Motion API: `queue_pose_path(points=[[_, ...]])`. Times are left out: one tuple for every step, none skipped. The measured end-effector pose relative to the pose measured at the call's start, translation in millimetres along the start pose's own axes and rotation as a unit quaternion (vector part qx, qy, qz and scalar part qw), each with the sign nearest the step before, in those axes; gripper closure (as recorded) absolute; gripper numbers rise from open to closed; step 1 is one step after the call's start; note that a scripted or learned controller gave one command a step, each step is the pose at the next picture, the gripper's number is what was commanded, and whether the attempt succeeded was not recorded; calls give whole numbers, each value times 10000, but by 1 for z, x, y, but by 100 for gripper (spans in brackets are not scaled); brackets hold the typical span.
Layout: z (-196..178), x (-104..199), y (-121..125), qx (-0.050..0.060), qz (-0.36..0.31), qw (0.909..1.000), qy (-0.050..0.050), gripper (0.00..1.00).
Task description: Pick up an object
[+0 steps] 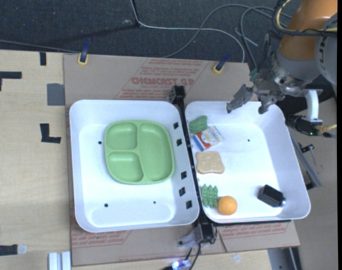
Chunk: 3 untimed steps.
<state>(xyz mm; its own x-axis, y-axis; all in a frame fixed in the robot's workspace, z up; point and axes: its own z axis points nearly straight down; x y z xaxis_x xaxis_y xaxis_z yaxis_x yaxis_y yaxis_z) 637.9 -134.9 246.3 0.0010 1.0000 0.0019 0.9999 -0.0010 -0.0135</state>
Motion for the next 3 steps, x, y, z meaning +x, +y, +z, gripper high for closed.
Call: queue_pose_path(points=[[-7, 0, 2, -61, -14, 10000, -9, 0], [57, 3, 4, -31, -12, 10000, -11, 0], [115, 10, -5, -30, -13, 10000, -9, 0]])
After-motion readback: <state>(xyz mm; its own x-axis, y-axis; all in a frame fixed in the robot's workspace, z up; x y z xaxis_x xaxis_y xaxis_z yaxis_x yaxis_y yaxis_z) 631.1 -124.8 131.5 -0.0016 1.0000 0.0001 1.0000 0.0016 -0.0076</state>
